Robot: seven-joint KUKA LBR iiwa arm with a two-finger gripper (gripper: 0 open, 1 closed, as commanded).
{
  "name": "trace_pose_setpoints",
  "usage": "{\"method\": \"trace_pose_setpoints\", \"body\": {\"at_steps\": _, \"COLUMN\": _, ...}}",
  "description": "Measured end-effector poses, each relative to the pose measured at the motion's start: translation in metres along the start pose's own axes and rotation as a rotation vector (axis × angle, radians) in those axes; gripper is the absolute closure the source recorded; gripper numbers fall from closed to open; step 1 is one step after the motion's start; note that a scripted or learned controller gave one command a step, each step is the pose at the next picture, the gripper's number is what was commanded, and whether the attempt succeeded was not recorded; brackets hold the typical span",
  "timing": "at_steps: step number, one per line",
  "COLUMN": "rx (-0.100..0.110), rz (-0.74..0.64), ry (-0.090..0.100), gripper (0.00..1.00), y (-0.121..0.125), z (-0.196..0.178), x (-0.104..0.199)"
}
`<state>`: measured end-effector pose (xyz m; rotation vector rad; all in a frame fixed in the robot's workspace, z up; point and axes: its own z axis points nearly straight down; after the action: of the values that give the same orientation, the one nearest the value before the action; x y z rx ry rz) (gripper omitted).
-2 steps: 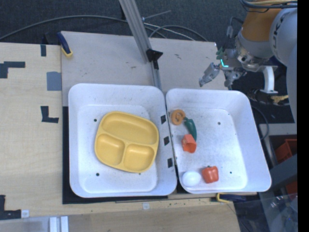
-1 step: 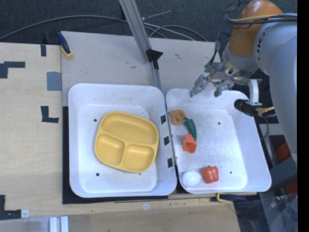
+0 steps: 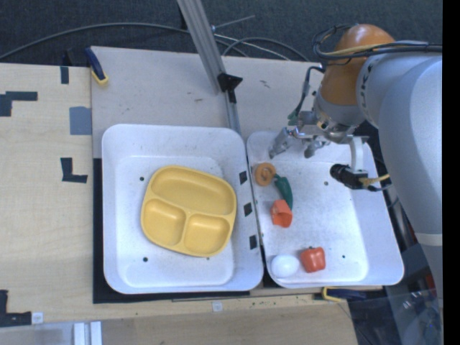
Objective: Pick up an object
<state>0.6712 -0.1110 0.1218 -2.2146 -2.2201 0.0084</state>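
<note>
Camera view, from above: my hand [image 3: 300, 141] hovers over the far end of the right bin [image 3: 374, 254], fingers spread, holding nothing. Approach step; next I judge a short descent toward the carrot [image 3: 282, 205]. It lies just nearer than the hand, near the bin's left wall, long axis running near-to-far, green top pointing away.

No text, label or number can be read anywhere
</note>
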Motion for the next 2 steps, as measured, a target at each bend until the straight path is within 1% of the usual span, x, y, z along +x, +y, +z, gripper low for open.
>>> {"method": "trace_pose_setpoints", "body": {"at_steps": 1, "rx": 0.002, "rz": 0.001, "ry": -0.002, "gripper": 0.0, "y": -0.001, "z": 0.034, "x": 0.0}}
{"method": "trace_pose_setpoints", "body": {"at_steps": 2, "rx": 0.002, "rz": -0.001, "ry": -0.002, "gripper": 1.0, "y": -0.001, "z": 0.024, "x": 0.0}}
